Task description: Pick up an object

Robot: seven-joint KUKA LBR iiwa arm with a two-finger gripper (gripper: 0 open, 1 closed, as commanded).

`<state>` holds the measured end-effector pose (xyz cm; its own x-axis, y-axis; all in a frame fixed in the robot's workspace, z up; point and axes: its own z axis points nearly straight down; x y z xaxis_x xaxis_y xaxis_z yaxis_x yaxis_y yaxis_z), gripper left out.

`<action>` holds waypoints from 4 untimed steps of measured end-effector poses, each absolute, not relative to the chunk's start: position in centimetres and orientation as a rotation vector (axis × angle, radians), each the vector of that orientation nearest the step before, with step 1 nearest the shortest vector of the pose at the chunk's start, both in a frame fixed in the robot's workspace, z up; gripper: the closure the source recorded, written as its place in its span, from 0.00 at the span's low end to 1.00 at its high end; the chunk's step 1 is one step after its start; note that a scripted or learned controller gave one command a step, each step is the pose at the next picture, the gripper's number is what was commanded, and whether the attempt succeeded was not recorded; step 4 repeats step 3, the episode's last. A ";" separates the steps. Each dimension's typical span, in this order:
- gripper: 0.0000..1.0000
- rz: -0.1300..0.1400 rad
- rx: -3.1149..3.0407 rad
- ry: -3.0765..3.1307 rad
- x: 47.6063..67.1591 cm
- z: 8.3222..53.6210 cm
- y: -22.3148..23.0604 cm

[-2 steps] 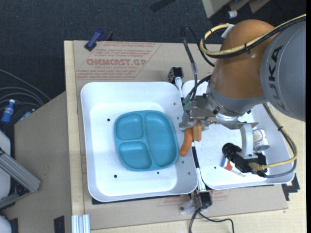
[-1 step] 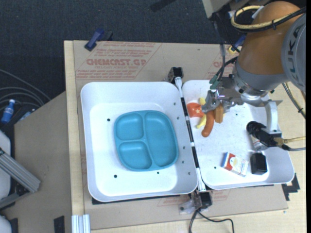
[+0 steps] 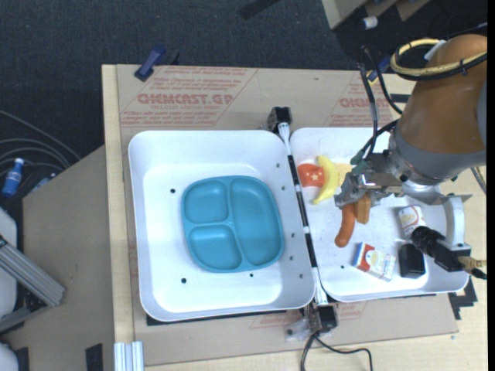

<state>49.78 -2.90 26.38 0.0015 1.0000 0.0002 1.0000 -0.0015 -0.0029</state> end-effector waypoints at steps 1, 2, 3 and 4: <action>1.00 0.003 -2.220 -2.219 47.9 27.0 -3.5; 1.00 0.000 -2.224 -2.221 51.0 25.8 -5.6; 1.00 0.003 -2.219 -2.220 47.9 26.1 -1.7; 1.00 0.003 -2.219 -2.220 47.9 26.1 -1.7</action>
